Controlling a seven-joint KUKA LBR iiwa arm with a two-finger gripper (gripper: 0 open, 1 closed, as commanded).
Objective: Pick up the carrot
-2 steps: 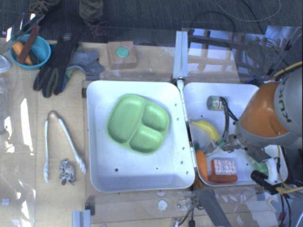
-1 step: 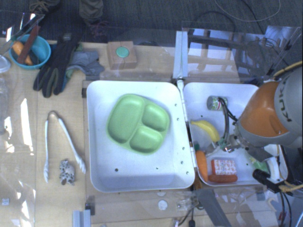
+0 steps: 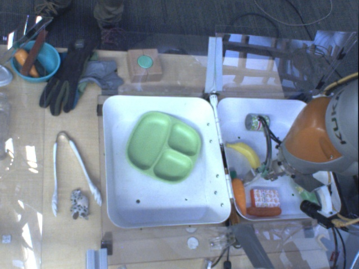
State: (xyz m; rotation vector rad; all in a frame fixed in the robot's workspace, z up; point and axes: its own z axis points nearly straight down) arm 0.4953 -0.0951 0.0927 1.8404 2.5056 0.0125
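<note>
Wood bench (image 3: 33, 167), two white bins (image 3: 168, 212), carrot (image 3: 239, 195)

This is a robotics lab, not a kitchen. A wooden counter (image 3: 33, 167) carries 2 shallow white bins: the left bin (image 3: 112, 150) and the right bin (image 3: 235, 114), with clear plastic guard panels (image 3: 269, 60) standing behind them. A grey arm with an orange band (image 3: 314, 133) reaches in from the right, trailing cables. Loose wires (image 3: 291, 7) snake over dark carpet (image 3: 179, 4) beyond the counter. The food is toy stuff: a plastic banana (image 3: 245, 152) and a green divided plate (image 3: 164, 145). Black work gloves (image 3: 66, 83), white tongs (image 3: 73, 170) and a blue bowl (image 3: 40, 61) of oddments lie to the side.
</note>
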